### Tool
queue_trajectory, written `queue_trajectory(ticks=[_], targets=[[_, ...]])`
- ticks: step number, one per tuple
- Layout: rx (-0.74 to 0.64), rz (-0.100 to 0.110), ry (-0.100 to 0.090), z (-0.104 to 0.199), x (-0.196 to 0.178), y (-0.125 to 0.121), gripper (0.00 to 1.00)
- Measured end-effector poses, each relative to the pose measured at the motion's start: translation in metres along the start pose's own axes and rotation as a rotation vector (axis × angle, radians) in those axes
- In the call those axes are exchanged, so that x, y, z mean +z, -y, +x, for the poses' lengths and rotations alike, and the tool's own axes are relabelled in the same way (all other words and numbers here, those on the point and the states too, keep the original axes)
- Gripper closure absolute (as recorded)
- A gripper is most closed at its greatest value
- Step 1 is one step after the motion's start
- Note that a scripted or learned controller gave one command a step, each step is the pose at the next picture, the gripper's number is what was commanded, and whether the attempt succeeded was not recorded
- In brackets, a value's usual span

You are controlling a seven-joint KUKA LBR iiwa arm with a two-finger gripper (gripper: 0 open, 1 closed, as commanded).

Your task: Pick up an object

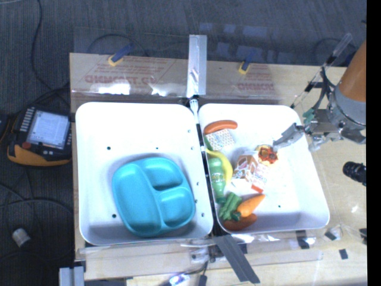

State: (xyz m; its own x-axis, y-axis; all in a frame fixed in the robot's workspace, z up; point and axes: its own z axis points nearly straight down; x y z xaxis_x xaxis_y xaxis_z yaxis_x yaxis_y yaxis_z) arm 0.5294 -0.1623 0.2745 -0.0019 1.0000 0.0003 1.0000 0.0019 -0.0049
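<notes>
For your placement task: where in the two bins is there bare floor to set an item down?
Left bin: bare floor behind the blue tray. Right bin: bare along the right wall and front right corner. Crowded along its left wall: sausage, banana, carrot.

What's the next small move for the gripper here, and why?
Probably ease the gripper down and slightly left toward the small red item just off its tip. It hangs over the right bin with nothing visibly between its fingers, and that item lies nearest, a little apart from the main pile.
</notes>
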Motion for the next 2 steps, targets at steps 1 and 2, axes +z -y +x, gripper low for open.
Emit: queue_trajectory(ticks=[1,2], targets=[[0.022,-0.006,0.0,0.019,0.165,-0.023,0.0],[0.074,0.0,0.002,0.062,0.094,-0.091,0.0]])
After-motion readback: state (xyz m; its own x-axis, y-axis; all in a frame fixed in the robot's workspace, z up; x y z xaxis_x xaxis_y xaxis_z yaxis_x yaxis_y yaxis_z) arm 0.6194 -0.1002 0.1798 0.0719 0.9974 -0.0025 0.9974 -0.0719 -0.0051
